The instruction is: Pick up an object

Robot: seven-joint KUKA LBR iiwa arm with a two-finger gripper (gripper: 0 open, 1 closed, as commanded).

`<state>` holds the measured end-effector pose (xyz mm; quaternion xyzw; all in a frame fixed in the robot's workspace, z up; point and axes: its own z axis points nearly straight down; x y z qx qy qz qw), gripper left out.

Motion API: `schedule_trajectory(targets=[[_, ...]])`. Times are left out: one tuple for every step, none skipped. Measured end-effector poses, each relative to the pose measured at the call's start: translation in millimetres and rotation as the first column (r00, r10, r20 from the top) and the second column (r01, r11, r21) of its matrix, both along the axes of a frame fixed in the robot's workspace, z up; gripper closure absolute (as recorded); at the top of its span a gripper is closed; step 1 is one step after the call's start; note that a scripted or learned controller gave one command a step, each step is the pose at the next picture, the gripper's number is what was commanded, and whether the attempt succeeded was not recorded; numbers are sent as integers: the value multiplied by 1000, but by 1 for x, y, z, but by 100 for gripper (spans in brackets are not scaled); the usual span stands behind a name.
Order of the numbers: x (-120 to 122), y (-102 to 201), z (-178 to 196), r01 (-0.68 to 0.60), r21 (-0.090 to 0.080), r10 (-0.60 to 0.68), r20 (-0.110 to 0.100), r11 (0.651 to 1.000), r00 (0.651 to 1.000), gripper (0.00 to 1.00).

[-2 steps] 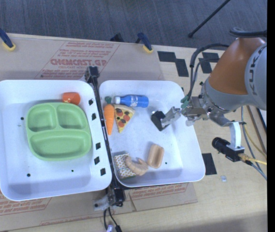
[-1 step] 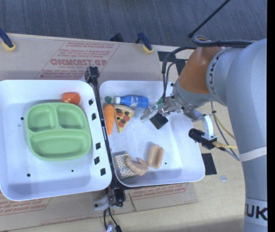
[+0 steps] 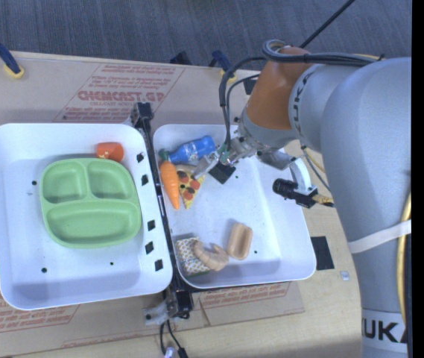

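Over the bench, camera view, looking down at a slant:
Bench: brown board, red printing at the far left, two shallow white bins side by side on it
Left bin (image 3: pixel 7 222): holds a green divided plate (image 3: pixel 90 202) with three compartments, lying flat near the middle; a small red-orange toy fruit (image 3: pixel 109 151) sits just beyond the plate's far edge, close to the bin's far wall
Right bin (image 3: pixel 290 237): holds the loose objects
Carrot (image 3: pixel 169 184): orange, lying along the bin's left wall, tip toward the near side
Pizza slice (image 3: pixel 188 187): small toy piece just right of the carrot, touching or nearly touching it
Blue bottle (image 3: pixel 193 150): crumpled, on its side at the far left corner of the right bin, just beyond the carrot
Bread roll (image 3: pixel 239 241): tan, near side of the right bin
Near-left cluster (image 3: pixel 200 254): a patterned piece and a pale curled item, pressed together, just left of the roll
Arm: grey with orange band, reaching in from the right over the far part of the right bin
Gripper (image 3: pixel 223 166): low over the bin, just right of the blue bottle and pizza slice; finger spread cannot be told, nothing seen held
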<state>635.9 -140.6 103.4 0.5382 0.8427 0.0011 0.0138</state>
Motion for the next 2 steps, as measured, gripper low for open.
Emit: schedule_trajectory(targets=[[27, 27, 0, 24, 3, -24, -1, 1000, 1000, 0], [28, 35, 1, 160, 1, -160, 3, 987, 987, 0]])
